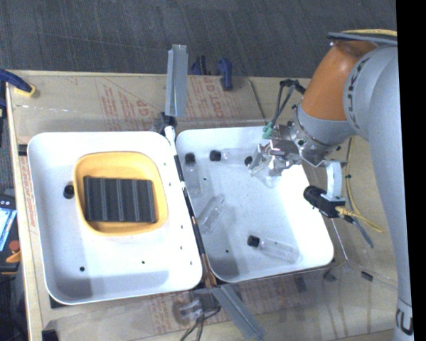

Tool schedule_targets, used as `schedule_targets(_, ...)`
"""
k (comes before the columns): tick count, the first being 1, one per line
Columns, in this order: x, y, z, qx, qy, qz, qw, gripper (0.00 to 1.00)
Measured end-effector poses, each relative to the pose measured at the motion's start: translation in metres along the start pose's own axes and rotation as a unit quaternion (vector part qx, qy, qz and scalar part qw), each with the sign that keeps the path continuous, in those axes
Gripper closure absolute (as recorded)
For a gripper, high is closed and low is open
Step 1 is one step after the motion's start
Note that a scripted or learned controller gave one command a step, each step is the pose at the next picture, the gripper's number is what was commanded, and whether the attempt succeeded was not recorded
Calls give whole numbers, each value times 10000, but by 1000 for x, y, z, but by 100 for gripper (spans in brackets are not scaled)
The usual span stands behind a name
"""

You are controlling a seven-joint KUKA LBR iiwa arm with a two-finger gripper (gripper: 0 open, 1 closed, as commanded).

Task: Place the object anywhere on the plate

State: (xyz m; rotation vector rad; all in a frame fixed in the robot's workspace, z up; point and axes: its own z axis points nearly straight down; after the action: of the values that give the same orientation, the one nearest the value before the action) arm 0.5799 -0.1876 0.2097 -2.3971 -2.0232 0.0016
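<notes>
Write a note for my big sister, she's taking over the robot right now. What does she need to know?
Gripper: low over the top of the right bin; I can't tell whether it holds anything.
Plate: yellow, with a dark ridged insert, sitting in the left bin.
Clear tubes with black caps lie in the right bin: one near the front, one mid-bin, others by the top edge.
Done: no tube on the plate yet.
Left: pick up a tube, carry it to the left bin, set it on the plate.

cam: single, fixed overhead | slanted down on tabletop (109,93) | mid-range, both bins (55,274) framed | arm (364,73) enters right
</notes>
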Motion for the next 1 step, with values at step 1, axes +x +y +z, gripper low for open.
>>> schedule_targets(1,82,-2,-38,-7,-6,-238,9997,100)
